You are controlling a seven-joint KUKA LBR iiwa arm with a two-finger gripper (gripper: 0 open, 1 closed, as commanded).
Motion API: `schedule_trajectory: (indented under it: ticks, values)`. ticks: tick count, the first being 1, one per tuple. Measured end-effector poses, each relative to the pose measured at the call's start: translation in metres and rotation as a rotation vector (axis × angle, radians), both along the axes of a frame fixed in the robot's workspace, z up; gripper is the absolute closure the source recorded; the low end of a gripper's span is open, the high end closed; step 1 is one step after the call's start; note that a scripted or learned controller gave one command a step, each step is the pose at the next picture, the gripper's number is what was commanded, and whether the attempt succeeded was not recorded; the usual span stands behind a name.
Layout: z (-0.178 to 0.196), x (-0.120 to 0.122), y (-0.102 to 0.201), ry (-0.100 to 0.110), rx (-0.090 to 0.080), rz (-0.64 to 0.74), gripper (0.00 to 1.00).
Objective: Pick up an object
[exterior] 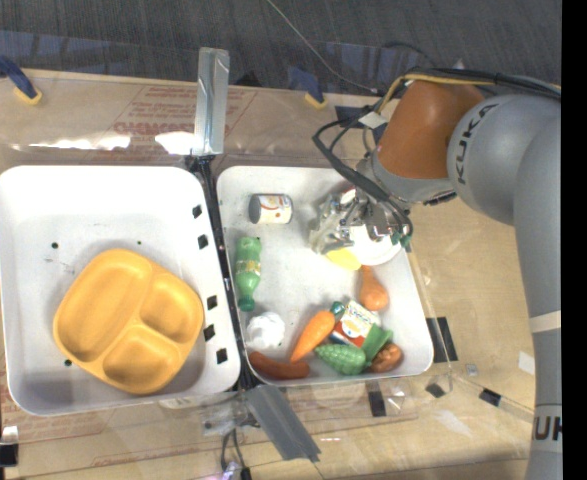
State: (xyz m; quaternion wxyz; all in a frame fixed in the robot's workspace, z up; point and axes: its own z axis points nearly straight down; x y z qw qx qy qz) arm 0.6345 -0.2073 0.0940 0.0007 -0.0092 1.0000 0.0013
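Now, at the near edge of the right bin [421,308] lie a brown sausage-like toy [276,367], an orange carrot [314,335], a green bumpy toy [341,358], a small printed packet [356,320] and a reddish-brown piece [386,356] in the near right corner. A white crumpled ball [266,329] sits beside the left wall, and a green bottle [247,265] lies along that wall a little farther. An orange egg-shaped toy [374,290] rests near the right wall. The left bin [33,193] carries a yellow divided plate [128,318].

Farther, a yellow lemon-like object [343,259] lies just under the gripper [345,224], against a white round thing [381,251]. A small can [271,208] lies near the far edge.

As I judge it, the task is not done: no object is lifted, and the gripper is low over the lemon-like object, so the grasp and the lift remain. Whether the fingers are apart or together I cannot tell; the metal parts are too cluttered, and nothing is clearly between them.
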Motion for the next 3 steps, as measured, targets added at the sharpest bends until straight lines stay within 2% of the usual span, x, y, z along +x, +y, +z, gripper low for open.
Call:
schedule_trajectory:
  ticks: [1, 2, 3]
  values:
    - [0.0, 0.0, 0.0, 0.0, -0.001, 0.0, 0.0]
    - [-0.002, -0.016, 0.056, 0.003, -0.001, -0.245, 0.0]
    - [0.01, -0.015, 0.057, 0.0, -0.002, -0.239, 1.0]
